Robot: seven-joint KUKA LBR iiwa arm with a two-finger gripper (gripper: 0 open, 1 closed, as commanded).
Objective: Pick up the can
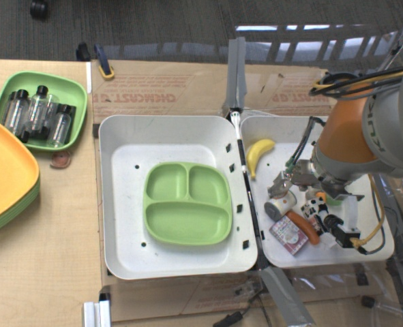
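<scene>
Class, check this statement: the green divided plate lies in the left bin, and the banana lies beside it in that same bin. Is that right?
Not quite. The green divided plate does lie in the left bin, but the banana lies in the right bin, near its upper left corner, across the divider from the plate. The camera view shows this.

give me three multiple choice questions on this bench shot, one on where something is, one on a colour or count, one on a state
1. Where does the banana lie?
A. right bin
B. left bin
C. orange plates

2. How many sections does the green tray have?
A. two
B. three
C. five

3. How does the can stand to the gripper?
A. raised above the bin
B. low in the bin, under the gripper
C. on the tray

Answers: 1 A, it lies at the right bin's far left corner. 2 B, two small, one wide. 3 B, it sits among the clutter.
</scene>
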